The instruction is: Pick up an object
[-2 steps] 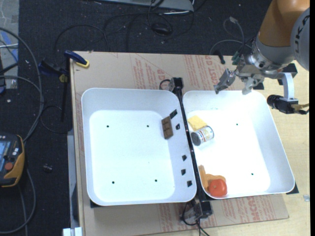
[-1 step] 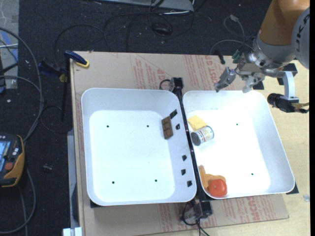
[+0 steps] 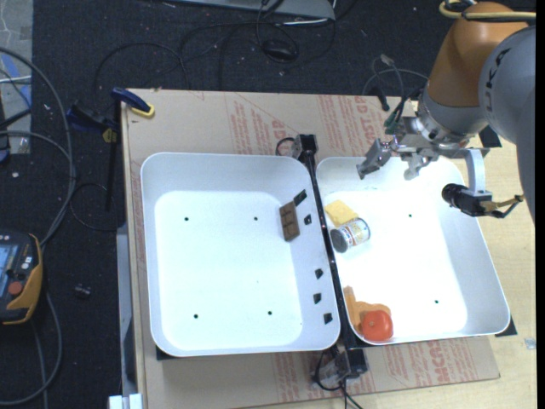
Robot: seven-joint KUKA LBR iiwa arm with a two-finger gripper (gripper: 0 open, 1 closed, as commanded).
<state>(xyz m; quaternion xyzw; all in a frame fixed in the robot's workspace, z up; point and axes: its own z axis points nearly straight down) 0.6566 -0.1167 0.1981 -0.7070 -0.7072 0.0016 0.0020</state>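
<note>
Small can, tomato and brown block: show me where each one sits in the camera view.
small can (image 3: 351, 233), camera view, on its side wall.
tomato (image 3: 375, 324), camera view, on its red top.
brown block (image 3: 289, 222), camera view, on its upper face.

Two shallow white bins are sitting side by side, the left bin (image 3: 170, 254) and the right bin (image 3: 443, 262), with one gripper (image 3: 392, 162) hanging above the latter. Lying near the right bin's left wall are one yellow block (image 3: 339, 211), one small can (image 3: 350, 233) and one red tomato-like item (image 3: 375, 323). One brown block (image 3: 289, 221) is resting in the left bin.
</note>
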